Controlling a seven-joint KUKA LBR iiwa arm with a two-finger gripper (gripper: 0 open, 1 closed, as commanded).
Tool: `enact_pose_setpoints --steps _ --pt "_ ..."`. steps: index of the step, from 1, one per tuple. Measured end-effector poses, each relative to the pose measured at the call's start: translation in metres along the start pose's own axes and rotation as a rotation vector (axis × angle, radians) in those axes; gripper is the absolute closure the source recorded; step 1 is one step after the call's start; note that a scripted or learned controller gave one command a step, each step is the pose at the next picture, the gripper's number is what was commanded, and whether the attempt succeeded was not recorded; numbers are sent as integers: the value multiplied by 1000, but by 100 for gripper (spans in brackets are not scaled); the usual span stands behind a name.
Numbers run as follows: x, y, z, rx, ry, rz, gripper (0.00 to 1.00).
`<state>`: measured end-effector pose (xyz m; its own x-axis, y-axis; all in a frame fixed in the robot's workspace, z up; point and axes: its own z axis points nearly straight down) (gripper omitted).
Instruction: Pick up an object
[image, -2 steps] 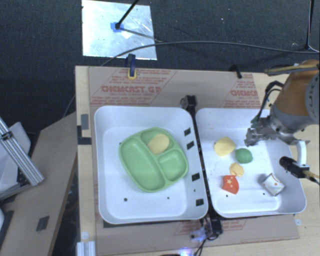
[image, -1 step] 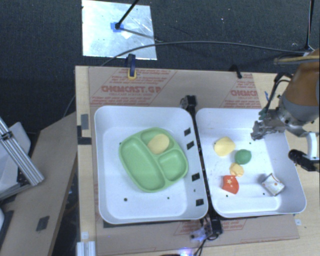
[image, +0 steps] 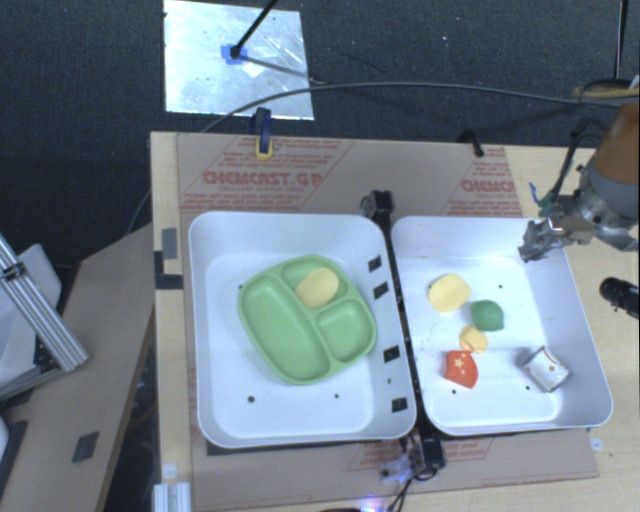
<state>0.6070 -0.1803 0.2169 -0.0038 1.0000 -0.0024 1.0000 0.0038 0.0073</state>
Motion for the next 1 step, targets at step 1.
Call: enact_pose_setpoints --steps 1 --pt "0 2 -35 0 0 -1 100"
